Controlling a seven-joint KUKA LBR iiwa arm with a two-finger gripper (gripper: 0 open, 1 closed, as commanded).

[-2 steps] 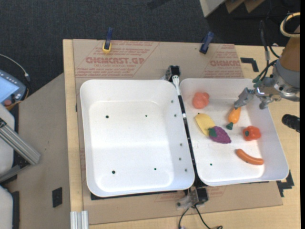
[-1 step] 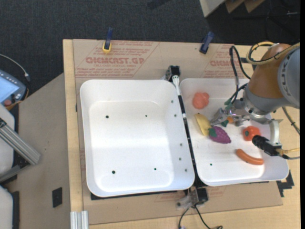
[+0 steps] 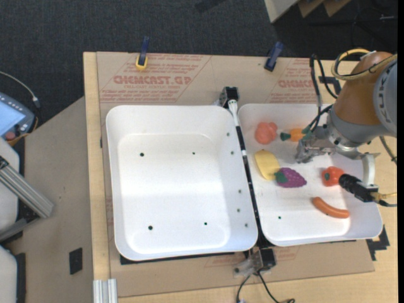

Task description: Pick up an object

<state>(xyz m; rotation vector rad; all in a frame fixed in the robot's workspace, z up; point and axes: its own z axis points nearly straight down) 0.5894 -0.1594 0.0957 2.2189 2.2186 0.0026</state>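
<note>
Hovering hand (image 3: 307, 151) seemingly just beside carrot (image 3: 292, 134).

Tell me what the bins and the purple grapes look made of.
The right bin and left bin look like thin moulded plastic, white and glossy: rounded corners and soft glare on the floors. The grapes seem to be toy plastic or rubber, a smooth, evenly purple lump with a green tip; whether hard or soft cannot be judged.

Claw (image 3: 307, 151) low over right bin (image 3: 297, 229), beside small orange carrot (image 3: 294, 134).
</note>
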